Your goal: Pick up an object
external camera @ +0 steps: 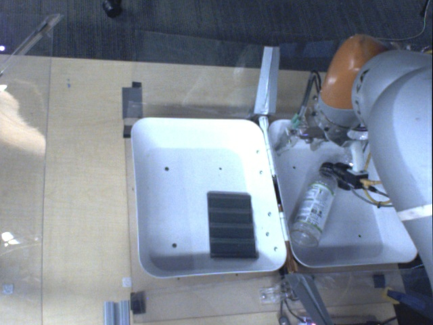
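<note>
**Over the right bin: arm position and object layout**

Over the far end of the right bin [352,249] sits my wrist, with the orange band above it and the grey body of my arm [399,134] running off toward the view's right. My gripper [318,133] is low at the bin's far-left corner, close to the inner wall. Its working end is hidden among cables and the wrist housing, so I cannot tell whether it is released, clenched or grasping anything. Nothing is visibly between its tips.

1. Nearest item: a clear plastic bottle [313,208] with a dark cap. It lies on its side on the right bin's floor, just toward the camera from my gripper. The cap end points toward my arm; the base points to the bin's near-left corner. The bottle is apart from my gripper, not lifted.

2. Next outward: a thin dark divider runs between the two bins, to the left of my gripper.

3. Left bin [155,154]: a black ribbed rectangular block [231,225] lies flat on the floor, in the near-right part of that bin, well apart from my gripper.

4. Beyond the bins: the wooden bench [74,215] extends to the left, with a clear panel over part of it.
</note>
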